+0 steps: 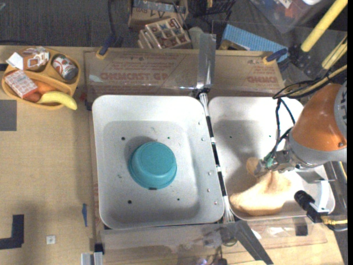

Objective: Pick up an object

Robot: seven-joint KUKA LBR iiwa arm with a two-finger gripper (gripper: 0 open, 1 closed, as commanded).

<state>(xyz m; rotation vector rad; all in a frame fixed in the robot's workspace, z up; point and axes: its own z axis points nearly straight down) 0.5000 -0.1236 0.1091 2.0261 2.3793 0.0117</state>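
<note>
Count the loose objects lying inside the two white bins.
2. A teal bowl, upside down, sits in the middle of the left bin. A tan soft object lies at the right bin's near edge, under the gripper. The arm may hide more.

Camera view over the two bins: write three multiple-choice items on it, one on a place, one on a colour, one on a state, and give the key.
1. Where does the bowl sit?
A. in the left bin
B. in the right bin
C. on the bench outside both bins

2. What colour is the bowl?
A. red
B. teal
C. black

3. How does the bowl rest?
A. on its side
B. mouth up
C. upside down

Key:
1 A, it lies near the middle of the left bin, away from the walls.
2 B, its whole surface is blue-green against the white bin.
3 C, a closed, rounded base faces the camera and no hollow shows.

The arm hangs over the right bin, above a tan soft thing.
</note>
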